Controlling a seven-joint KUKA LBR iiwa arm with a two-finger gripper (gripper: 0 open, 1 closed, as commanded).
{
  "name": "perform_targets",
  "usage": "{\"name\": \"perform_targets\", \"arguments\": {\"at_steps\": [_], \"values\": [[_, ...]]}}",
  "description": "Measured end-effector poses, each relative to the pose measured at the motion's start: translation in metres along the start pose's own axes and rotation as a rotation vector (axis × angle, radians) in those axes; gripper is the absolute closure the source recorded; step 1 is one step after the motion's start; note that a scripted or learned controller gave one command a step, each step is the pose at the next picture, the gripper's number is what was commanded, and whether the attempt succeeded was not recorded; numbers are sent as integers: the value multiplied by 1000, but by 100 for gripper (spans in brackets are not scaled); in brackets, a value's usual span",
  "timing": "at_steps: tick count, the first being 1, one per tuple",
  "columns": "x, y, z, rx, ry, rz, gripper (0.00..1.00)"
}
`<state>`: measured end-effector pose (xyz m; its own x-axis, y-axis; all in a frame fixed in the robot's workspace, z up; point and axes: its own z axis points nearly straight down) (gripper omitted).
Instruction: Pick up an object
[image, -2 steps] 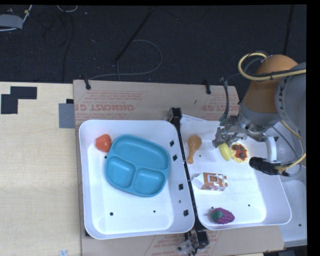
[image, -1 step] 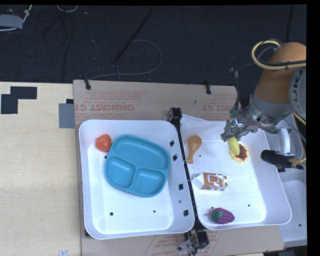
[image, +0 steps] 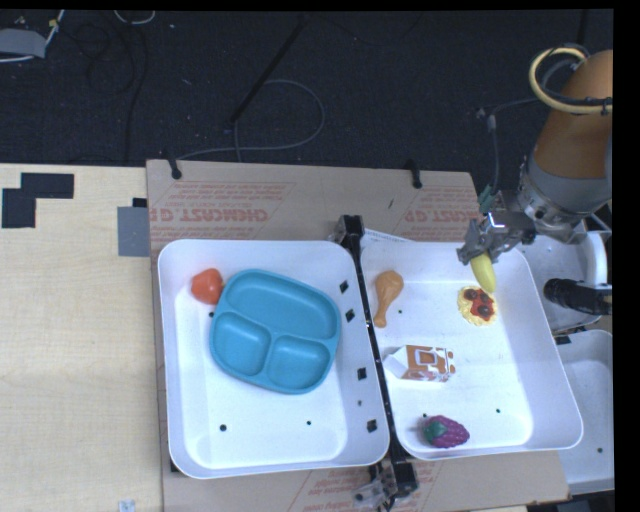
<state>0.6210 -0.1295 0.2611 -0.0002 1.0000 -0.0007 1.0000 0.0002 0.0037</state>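
banana (image: 484, 272) between claw (image: 487, 247) fingers, above right bin (image: 540, 350)

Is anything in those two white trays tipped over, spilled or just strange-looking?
Nothing is spilled or broken. The carton in the right bin lies on its side, not upright. The blue tray in the left bin sits askew to the walls. A banana hangs between the fingers of the gripper, above the bin.
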Motion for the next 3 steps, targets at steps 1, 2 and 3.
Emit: {"name": "perform_targets", "arguments": {"at_steps": [1,2,3], "values": [[48,-23,-4,8,2,-3,100],[92,-47,10,10,3,-3,100],[148,-67,8,9,3,-4,100]]}}
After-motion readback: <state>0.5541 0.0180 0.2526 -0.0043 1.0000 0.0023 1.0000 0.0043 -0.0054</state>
